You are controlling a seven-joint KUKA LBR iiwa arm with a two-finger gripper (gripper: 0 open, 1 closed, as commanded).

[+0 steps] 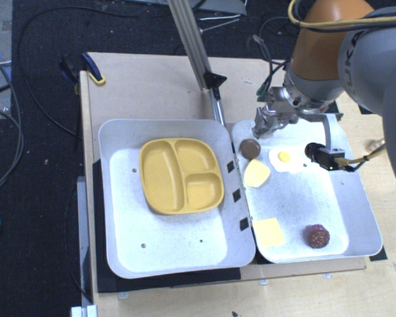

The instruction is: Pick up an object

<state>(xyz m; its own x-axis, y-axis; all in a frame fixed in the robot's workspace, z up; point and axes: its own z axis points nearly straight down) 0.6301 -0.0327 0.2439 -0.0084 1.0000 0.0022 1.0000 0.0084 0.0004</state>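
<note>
In the right bin (356, 210) lie a brown round piece (250, 148), a pale yellow slice (256, 174), a white fried egg with a yellow yolk (287, 158), a yellow square (268, 232) and a dark red berry-like ball (317, 236). My gripper (266, 125) hangs over the bin's far left corner, just above and right of the brown piece. Nothing shows between its fingers.
The left bin (119, 197) holds a yellow divided plate (181, 175). A slanted metal pole (193, 38) rises behind the bins. A black fitting with a cable (325, 155) sits near the egg. The arm's orange band (330, 25) looms over the right bin's far side.
</note>
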